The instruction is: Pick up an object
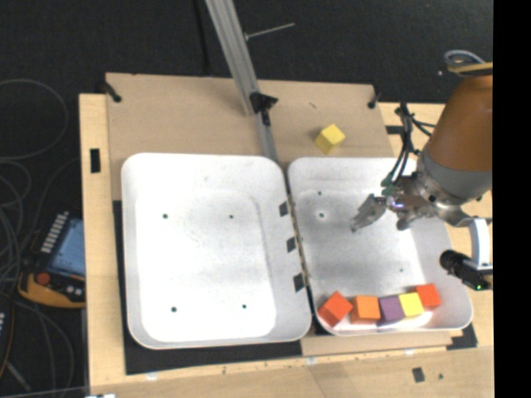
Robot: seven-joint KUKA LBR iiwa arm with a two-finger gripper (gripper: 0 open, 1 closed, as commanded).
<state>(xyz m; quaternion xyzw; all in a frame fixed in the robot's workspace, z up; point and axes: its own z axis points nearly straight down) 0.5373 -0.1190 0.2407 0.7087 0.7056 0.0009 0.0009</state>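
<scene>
The left bin (207,247) lies bare beside the right bin (348,247), where five blocks (380,307), orange, purple, yellow and red, line the near wall. A yellow cube (329,138) sits outside on the bench (182,114). The claw (383,214), fingers spread and holding nothing, hangs over the right bin's open middle, its arm (460,148) cut off at the right.
</scene>
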